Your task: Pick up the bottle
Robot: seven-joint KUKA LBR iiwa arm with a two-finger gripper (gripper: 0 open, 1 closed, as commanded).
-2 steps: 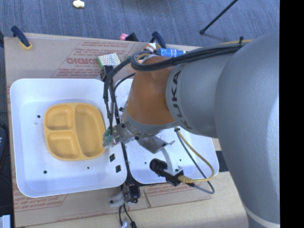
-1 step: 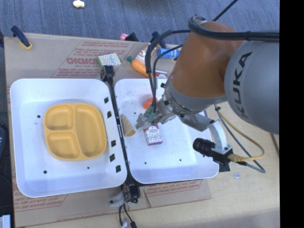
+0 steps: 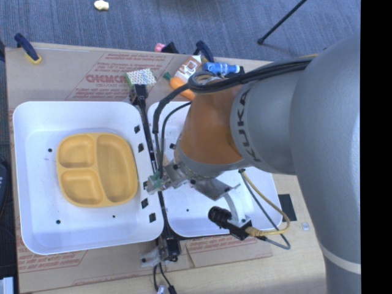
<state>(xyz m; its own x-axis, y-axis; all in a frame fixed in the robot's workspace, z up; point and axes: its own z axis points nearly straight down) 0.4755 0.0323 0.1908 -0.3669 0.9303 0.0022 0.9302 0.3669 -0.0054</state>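
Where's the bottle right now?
Camera view, top centre: the orange bottle lies by the right bin's far left corner, right of the checkered block, its lower end hidden by the arm.

Left bin [image 3: 24, 164]: yellow divided tray [image 3: 97, 168] sits mid-floor. Bare white floor all round it, widest along the left wall and the near edge, narrowest by the right wall.

Shared wall between the bins: black cables [image 3: 149, 141] run along it, and the gripper [image 3: 160, 181] sits low against it.

Right bin [image 3: 187, 220]: arm [image 3: 245, 127] hangs over most of it. Open floor shows only as a near-edge strip and a sliver by the far-left corner.

Bottle [image 3: 184, 75] at that far-left corner; in or beyond the rim, can't tell.
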